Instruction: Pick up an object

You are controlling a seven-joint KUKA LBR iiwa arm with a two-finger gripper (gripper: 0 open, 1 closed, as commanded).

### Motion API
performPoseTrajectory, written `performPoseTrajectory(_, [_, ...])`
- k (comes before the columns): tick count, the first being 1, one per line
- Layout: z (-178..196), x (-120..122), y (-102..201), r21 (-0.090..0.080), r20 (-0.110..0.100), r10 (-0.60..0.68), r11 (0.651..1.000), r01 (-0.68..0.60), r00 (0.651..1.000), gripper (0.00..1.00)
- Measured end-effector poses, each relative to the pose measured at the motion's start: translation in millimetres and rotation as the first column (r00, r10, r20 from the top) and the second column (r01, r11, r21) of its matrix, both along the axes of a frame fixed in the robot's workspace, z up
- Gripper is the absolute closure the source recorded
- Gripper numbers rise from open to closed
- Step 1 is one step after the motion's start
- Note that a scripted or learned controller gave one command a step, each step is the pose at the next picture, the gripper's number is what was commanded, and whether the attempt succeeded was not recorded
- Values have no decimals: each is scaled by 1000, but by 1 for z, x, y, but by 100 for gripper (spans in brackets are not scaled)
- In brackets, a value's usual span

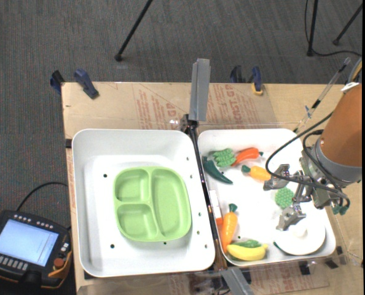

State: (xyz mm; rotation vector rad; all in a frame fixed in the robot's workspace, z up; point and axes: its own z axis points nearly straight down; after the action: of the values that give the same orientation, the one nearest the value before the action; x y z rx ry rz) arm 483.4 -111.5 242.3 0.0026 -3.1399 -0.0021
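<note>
Cardboard-covered surface [127, 103] bears two white bins. Pincer [287, 196] hangs over the right white bin [265, 137], fingers spread, a small green knobbly toy [284, 196] between them. White round plate [302, 239] just below; orange carrot toy [229, 225] well left.

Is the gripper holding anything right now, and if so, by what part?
Cannot be told. The gripper sits low in the right bin by a small green toy, but no hold on it is visible.
</note>
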Motion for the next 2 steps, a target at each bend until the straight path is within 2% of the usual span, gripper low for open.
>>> performPoseTrajectory(1, [-103,48,2,2,-12,-57,998,57,998,0])
performPoseTrajectory(2, [-151,14,21,-2,9,-9,1000,9,1000,0])
